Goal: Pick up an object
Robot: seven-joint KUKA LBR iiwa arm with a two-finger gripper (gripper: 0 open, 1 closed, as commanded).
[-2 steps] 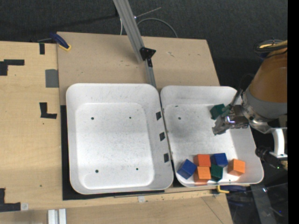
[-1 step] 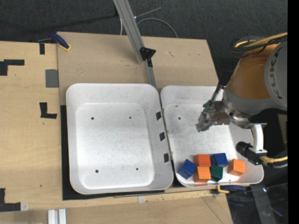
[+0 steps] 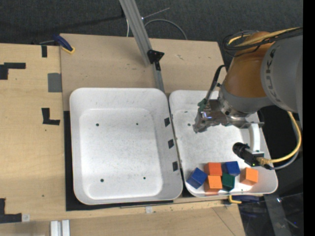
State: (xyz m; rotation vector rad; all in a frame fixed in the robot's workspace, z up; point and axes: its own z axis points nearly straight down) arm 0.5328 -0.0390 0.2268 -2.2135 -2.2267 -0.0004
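Hovering over the upper-middle of the right bin [image 3: 182, 132], the gripper [image 3: 201, 124] sits low near the bin floor w/ nothing visible between its tips. Whether the tips are apart or together is something I can't tell from this angle; they're small, dark and blurred against the wrist hardware.

Progress, as a judgement: the pick isn't done. No object is lifted, and every block lies on the bin floor. What's left looks like most of the job: get over a block, come down, close on it, raise it.

Candidate objs are all clustered at the near (bottom) end of the right bin:
- blue block [image 3: 197, 177], leftmost, tilted, a bit apart from the rest
- orange block [image 3: 214, 168] & a second orange block [image 3: 214, 182] just below it, touching or nearly so
- blue cube [image 3: 231, 167] to the right of the upper orange one
- green block [image 3: 228, 181] beneath that
- lone orange block [image 3: 249, 176] near the right wall

Rel. to the gripper: the cluster lies well apart from it, toward the bottom of the view and slightly right. Nearest is the blue block, roughly straight below the gripper in the view. Bare bin floor lies between gripper and blocks.

Left bin [image 3: 78, 112] holds no blocks that I can see.
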